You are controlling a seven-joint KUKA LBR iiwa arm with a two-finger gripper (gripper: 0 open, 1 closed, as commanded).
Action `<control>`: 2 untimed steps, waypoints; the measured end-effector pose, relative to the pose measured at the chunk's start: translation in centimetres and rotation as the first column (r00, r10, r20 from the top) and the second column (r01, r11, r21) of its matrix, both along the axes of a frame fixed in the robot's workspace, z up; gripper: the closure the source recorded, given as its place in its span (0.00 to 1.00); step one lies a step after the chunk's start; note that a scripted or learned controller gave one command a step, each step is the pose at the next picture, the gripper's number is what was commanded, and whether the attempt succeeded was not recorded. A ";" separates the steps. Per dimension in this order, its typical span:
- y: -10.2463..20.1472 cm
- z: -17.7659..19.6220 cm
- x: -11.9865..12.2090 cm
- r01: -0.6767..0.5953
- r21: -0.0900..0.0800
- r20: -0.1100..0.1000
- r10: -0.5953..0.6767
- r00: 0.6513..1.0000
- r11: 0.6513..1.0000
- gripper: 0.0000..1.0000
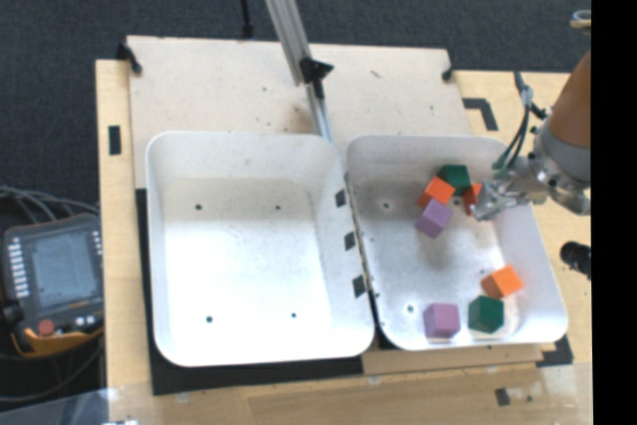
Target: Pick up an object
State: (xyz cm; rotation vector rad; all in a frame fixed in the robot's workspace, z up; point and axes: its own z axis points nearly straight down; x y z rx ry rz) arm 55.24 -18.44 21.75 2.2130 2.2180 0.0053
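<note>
- Right bin (pixel 390 318): six small blocks inside, in two clusters.
- Upper cluster, near the far right corner: green block (pixel 455 177), orange block (pixel 439 190) against its near-left side, purple block (pixel 433 217) touching the orange one from below, and a sliver of red block (pixel 472 195) just right of the orange.
- Lower cluster, near the front right corner: second orange block (pixel 503 282), second green block (pixel 486 315), second purple block (pixel 441 320), the last two side by side along the front wall.
- Left bin (pixel 249 146): bare floor, nothing of interest for the pick.
- Gripper (pixel 490 202): reaching in from the right, low over the right bin, tip just beside the red block and the upper cluster.
- Finger state: cannot tell; tip too small and blurred against the white floor. No block visibly between the fingers, so no hold confirmed.
- Key relation: nearest candidates lie immediately to the image-left of the tip, red block closest, then orange and green. Lower cluster well apart, toward the front.
- Blocks roughly cubic, no long axis to align with; crowding in the upper cluster judged the main risk, with neighbours likely to be nudged on closure.
- Judged stage: approach or grasp attempt at the upper cluster, lift not yet evident.
</note>
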 end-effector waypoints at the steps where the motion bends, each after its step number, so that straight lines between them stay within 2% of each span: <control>1: -0.2 3.2 0.1 -0.001 0.001 -0.002 0.001 1.000 1.000 1.00; 2: 5.5 4.1 0.2 -0.006 0.005 -0.006 0.006 1.000 1.000 1.00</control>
